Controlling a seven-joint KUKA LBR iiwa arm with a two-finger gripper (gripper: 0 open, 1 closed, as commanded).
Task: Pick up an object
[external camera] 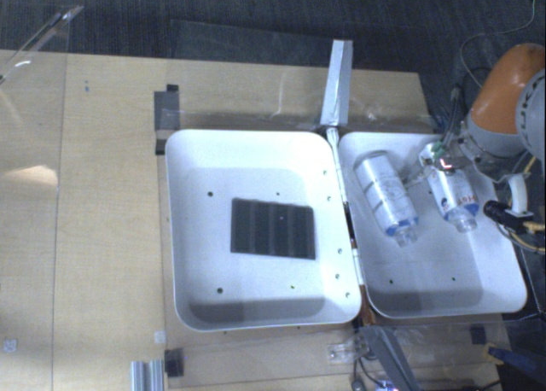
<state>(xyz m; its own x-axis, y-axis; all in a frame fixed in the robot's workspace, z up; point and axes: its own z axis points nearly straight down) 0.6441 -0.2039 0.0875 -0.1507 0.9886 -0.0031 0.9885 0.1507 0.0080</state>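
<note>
Right bin (444, 291) holding two clear plastic bottles with blue caps. The arm (512, 95) enters at the far right, partly cut off by the frame edge; its jaws (439, 157) sit at the upper end of the smaller bottle (452, 197), but whether they are spread or pinching cannot be told, as the tips blur into the transparent plastic. The larger bottle (386, 195) lies just left of the jaws, tilted, cap toward the near rim. The left bin (196, 176), well left of the jaws, carries a dark ribbed pad (273, 229). Both bins rest on the wooden counter (85, 210).
</note>
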